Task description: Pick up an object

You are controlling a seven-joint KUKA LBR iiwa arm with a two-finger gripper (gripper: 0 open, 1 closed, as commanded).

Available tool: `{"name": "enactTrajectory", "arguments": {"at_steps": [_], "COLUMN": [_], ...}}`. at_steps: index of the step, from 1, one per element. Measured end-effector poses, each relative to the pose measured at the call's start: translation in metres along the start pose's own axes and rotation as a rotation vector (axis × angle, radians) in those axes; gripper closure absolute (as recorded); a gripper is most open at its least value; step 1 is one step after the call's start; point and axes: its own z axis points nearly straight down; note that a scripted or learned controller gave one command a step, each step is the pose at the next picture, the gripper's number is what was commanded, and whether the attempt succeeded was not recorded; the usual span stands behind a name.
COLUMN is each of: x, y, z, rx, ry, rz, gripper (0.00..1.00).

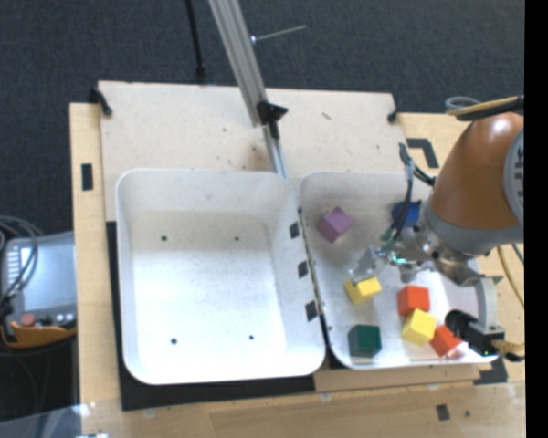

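Camera view shows our gripper (370,265), fingers seemingly parted and holding nothing, poised just above the small yellow block (363,288).

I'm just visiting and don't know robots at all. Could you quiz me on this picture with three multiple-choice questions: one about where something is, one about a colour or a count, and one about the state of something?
1. Which bin holds the blocks?
A. The left bin
B. The right bin
C. Both bins

2. How many yellow blocks lie there?
A. One
B. Two
C. Four

3. What is the purple block doing?
A. Lying free on the bin floor
B. Stacked on the green block
C. Sitting outside the bins

Answers:
1. B: every block sits in the right bin, under the arm.
2. B: one yellow block lies by the gripper, and a second yellow block lies nearer the front rim.
3. A: the purple block rests alone on the floor, apart from the green block and the gripper.
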Motion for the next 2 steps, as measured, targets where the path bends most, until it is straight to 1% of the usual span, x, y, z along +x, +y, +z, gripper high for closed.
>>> {"name": "enactTrajectory", "arguments": {"at_steps": [1, 2], "x": [0.0, -0.012], "y": [0.001, -0.003], "z": [-0.002, 0.051], "rx": [-0.005, 0.002], "ry": [-0.001, -0.002], "rz": [0.004, 0.004], "gripper": [0.0, 0.0]}}
